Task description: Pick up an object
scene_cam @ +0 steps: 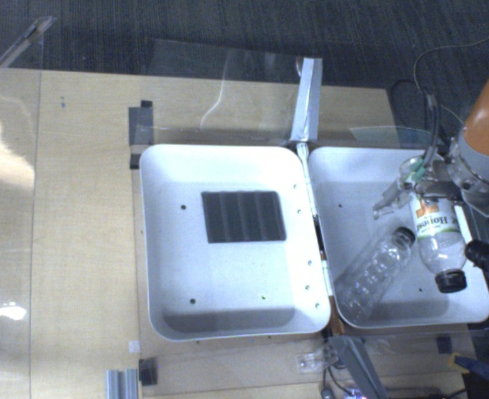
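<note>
Reaching in from the right of the camera view, the grey arm with its orange band (487, 123) hangs over the right bin (344, 181), and its gripper (419, 181) sits low near that bin's far right part. How far the claw is parted cannot be told from here, nor whether it has anything in its grasp. Just below it, touching or nearly so, lies a labelled bottle (438, 235) with a black cap pointing toward the near right corner; its white and orange label carries dark lettering too blurred to read with any confidence. Beside it, to the left, a clear bottle (374, 271) rests slantwise, its dark cap close to the labelled one. The left bin (170, 248) bears a dark ribbed rectangular pad (243, 216) near its middle, well apart from the claw
</note>
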